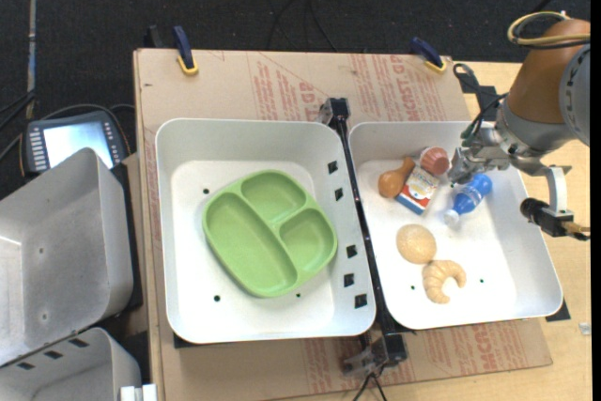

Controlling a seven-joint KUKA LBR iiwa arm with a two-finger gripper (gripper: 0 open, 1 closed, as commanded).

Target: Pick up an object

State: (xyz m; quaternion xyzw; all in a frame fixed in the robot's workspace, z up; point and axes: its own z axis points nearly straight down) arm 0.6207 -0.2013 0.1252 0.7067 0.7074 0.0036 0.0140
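Observation:
The right bin (526, 296) holds several small objects. A blue bottle (468, 195) lies tilted near its middle right. Left of it are a small carton (418, 192), an orange drumstick-shaped toy (394, 178) and a reddish round piece (434, 160). Nearer the front lie a pale bun (415, 242) and a croissant (443, 279). My gripper (467, 164) hangs low at the bin's back right, just above the top end of the blue bottle and beside the reddish piece. The wrist hides its tips.
The left bin (178, 296) carries a green divided plate (270, 232). A black divider (352, 202) runs between the two bins. The arm (549, 80) comes in over the right bin's far right corner. Clamps (185, 52) hold the cardboard base at the back.

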